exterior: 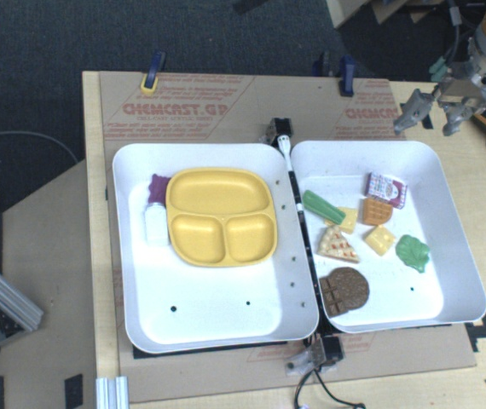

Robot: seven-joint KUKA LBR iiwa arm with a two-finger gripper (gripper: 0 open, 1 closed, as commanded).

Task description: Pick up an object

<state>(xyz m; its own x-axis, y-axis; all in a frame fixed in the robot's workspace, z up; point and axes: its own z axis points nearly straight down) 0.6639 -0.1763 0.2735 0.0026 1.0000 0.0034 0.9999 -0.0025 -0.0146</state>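
My gripper [431, 116] hangs above the far right corner of the right bin [456, 228], its two grey fingers spread apart with nothing between them. Below it in that bin lie several toy foods: a purple-and-white packet [386, 188], an orange waffle square [377, 212], a green bean pod [322, 207], a yellow cheese cube [379, 240], a pizza slice [338, 246], a green leafy piece [413, 252] and a brown round cookie [345, 289]. The packet lies nearest the gripper.
The left bin [132, 254] holds a yellow three-compartment tray [221, 216], with a purple piece [158, 188] and a white bottle [155, 225] at its left side. Clamps [150, 77] sit on the cardboard's far edge. A black divider runs between the bins.
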